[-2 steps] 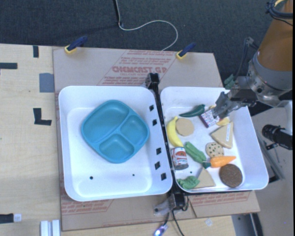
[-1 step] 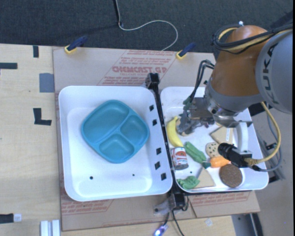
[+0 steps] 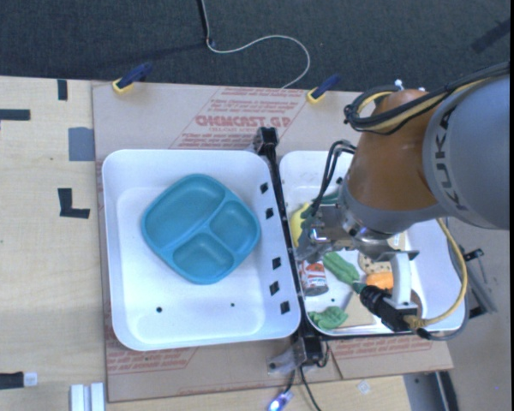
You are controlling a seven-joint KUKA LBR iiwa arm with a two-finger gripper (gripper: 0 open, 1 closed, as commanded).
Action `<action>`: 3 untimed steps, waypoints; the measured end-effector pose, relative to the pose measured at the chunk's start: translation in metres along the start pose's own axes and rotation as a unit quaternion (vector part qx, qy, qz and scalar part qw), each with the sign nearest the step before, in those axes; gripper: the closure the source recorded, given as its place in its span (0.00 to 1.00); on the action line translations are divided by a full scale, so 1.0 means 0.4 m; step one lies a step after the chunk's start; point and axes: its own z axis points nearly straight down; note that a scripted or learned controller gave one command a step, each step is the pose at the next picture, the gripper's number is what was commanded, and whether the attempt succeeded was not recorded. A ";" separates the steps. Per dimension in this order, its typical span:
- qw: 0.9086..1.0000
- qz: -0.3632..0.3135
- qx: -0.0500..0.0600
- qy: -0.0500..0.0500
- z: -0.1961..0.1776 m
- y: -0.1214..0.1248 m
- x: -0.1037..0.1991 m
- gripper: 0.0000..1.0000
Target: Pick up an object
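Observation:
The arm's wrist covers most of the right bin (image 3: 301,168). My gripper (image 3: 319,245) hangs low over that bin's left side, above a small can with a red label (image 3: 313,278). Beside it lie a green leafy piece (image 3: 343,270), another green piece (image 3: 330,318) near the front rim, a yellow item (image 3: 302,218) and an orange item (image 3: 379,276). The wrist hides the fingers.
A blue divided plate (image 3: 201,227) lies in the left bin (image 3: 124,255). A black divider (image 3: 278,221) runs between the bins. Black cable loops hang by the wrist at the right bin's front. The bins rest on a cardboard sheet (image 3: 231,118).

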 end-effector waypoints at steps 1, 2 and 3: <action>1.000 -0.002 -0.008 0.001 -0.260 0.003 0.049 1.00; 1.000 -0.003 -0.006 0.001 -0.395 0.001 0.171 1.00; 1.000 0.000 -0.003 -0.001 -0.406 0.000 0.198 1.00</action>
